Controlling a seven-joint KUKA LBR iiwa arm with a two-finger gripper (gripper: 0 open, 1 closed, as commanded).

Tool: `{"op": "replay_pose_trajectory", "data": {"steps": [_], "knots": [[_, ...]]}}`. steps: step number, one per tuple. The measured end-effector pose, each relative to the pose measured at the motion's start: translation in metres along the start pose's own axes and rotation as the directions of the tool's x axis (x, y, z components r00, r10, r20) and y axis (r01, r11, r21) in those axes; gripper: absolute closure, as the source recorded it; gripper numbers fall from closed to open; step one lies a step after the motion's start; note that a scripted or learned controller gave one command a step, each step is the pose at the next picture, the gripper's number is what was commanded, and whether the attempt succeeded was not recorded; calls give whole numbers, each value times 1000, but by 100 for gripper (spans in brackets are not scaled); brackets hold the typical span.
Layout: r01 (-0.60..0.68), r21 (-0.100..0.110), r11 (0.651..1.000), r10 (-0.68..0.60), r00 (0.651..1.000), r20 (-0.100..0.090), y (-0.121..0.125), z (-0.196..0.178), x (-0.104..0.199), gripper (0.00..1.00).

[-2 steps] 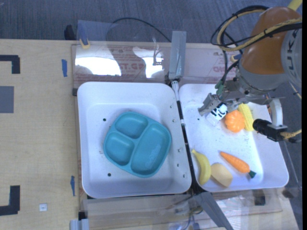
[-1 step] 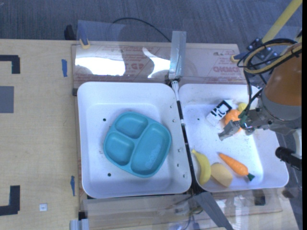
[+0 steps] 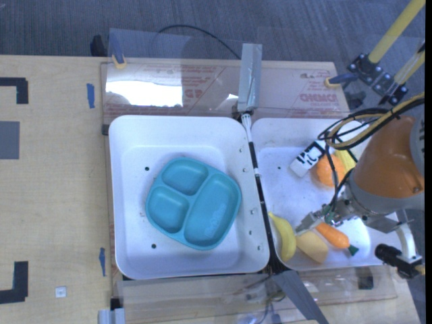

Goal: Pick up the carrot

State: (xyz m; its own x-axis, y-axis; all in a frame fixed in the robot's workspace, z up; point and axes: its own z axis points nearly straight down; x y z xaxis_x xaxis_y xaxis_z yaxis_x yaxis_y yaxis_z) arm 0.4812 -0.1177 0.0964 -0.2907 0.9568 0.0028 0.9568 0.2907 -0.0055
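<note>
Right bin (image 3: 270,140) | carrot (image 3: 333,235) just beside fingers (image 3: 324,216) | fingers' state: cannot tell

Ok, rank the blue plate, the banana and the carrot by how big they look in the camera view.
1. Blue plate, by far the largest.
2. Banana.
3. Carrot, though the arm may hide part of it, so its rank below the banana is unsure.

Blue three-part plate (image 3: 194,202) near the middle of the left bin (image 3: 125,181), right bin (image 3: 270,174) beside it, banana (image 3: 283,235) by the divider, pale yellow food (image 3: 312,245) touching it, orange (image 3: 327,171) further back, white box (image 3: 308,158) just left of it
</note>
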Motion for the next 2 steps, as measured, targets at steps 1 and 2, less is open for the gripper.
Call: {"op": "replay_pose_trajectory", "data": {"steps": [1,2], "knots": [[1,-13,1000,-1,1000,6,4,-14,-1,100],[55,-18,998,-55,998,5,32,-130,76,100]]}}
